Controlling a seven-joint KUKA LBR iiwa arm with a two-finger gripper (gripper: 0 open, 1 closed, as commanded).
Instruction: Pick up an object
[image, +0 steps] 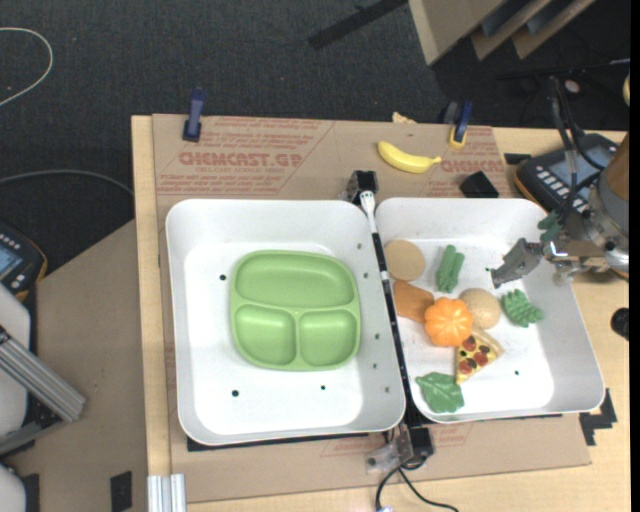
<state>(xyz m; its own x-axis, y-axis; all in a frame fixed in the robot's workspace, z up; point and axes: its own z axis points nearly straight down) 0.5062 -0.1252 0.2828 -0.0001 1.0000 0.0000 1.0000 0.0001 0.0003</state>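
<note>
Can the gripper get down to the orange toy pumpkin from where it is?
Probably yes: the gripper hangs over the right bin, and the pumpkin is uncovered on top, though toys crowd its sides.

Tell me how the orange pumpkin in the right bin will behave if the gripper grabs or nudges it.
The pumpkin looks round and glossy, so two fingers may slip off it. It is probably a light toy and could roll when nudged. It touches the pizza slice and a beige ball, so a push would likely shift those too.
</note>
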